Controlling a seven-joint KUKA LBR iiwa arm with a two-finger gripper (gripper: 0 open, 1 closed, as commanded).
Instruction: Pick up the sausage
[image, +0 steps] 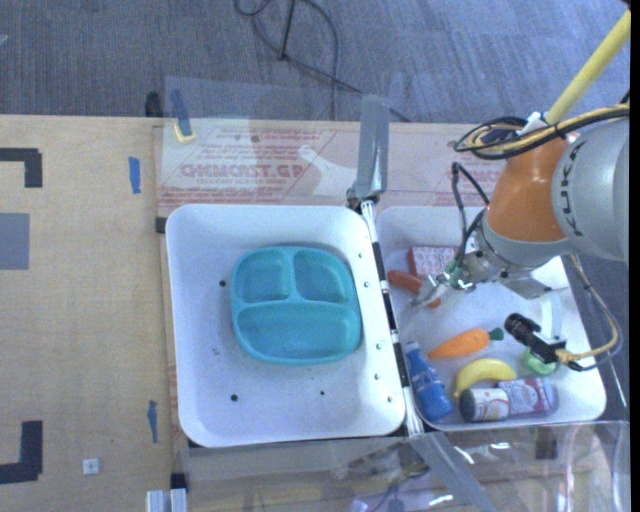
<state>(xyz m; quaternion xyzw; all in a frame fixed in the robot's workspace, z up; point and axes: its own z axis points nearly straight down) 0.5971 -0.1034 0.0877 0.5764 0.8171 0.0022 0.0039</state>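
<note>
Lowest in the right bin (592, 400) lies a labelled bottle (508, 400), print unreadable. "KUKA" marks the arm (585, 190). Beside the gripper (440, 288), whose state I cannot tell, rests the slim reddish sausage (404, 282), at the bin's left.

Camera: single fixed overhead view, slanted.
We look down on both white bins, left bin (190, 330) and right bin (590, 400), from moderate height; arm (560, 190) enters from frame right.
</note>
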